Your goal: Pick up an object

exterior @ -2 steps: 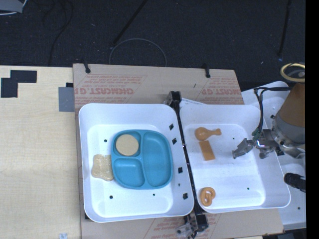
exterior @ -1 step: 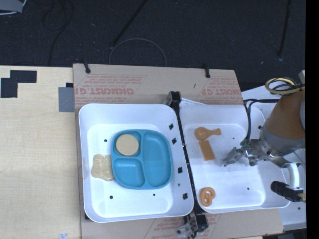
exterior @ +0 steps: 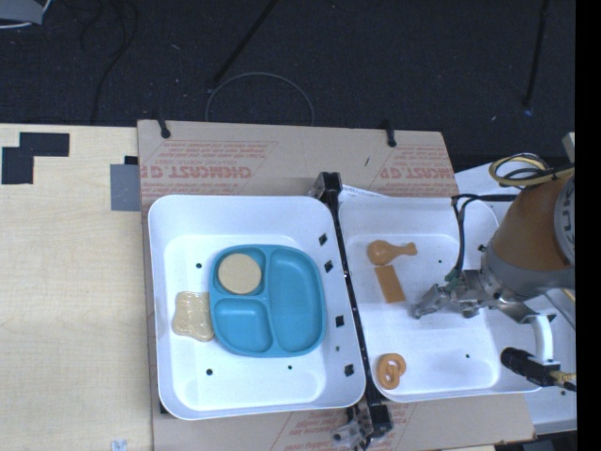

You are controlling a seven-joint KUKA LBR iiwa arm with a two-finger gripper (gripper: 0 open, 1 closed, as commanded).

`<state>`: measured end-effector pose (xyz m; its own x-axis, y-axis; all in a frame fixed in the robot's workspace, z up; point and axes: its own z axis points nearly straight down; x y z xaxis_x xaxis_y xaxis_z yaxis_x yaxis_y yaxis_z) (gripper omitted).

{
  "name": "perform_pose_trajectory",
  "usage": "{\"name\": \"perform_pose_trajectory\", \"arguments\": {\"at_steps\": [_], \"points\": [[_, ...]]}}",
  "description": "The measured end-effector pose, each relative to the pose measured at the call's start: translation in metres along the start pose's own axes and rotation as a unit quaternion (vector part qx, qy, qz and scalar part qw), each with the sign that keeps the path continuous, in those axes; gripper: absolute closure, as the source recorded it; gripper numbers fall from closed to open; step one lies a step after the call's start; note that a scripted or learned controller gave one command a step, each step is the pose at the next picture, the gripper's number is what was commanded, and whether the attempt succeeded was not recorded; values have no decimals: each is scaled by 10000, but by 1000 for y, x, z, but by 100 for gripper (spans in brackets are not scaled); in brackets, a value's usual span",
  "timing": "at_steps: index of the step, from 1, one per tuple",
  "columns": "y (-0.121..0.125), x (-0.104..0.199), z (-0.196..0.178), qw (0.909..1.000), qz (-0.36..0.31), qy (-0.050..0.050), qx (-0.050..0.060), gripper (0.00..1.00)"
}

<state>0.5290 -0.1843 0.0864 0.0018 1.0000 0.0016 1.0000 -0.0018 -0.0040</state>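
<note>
My gripper point(exterior: 424, 308) hangs low over the right bin point(exterior: 432, 383), near its middle, just right of a flat tan strip point(exterior: 390, 284). An orange spoon-shaped piece point(exterior: 387, 250) lies above that strip. A small orange pretzel point(exterior: 391, 369) rests near the bin's front wall, below and left of the gripper. In the left bin point(exterior: 178, 383) a blue divided plate point(exterior: 268, 301) carries a round tan cookie point(exterior: 238, 272), and a pale waffle-like piece point(exterior: 192, 316) leans against the plate's left edge. Nothing shows between the fingers.
The divider between the bins point(exterior: 340, 289) runs just left of the strip. The arm's orange band and wrist point(exterior: 535, 238) cover the right bin's right side. Cables point(exterior: 516, 169) lie behind it. Brown cardboard point(exterior: 282, 163) sits under the bins.
</note>
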Motion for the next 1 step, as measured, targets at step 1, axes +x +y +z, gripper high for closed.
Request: {"name": "perform_pose_trajectory", "arguments": {"at_steps": [1], "points": [[0, -1, -12, 10000, 19, -4, -12, 100]]}}
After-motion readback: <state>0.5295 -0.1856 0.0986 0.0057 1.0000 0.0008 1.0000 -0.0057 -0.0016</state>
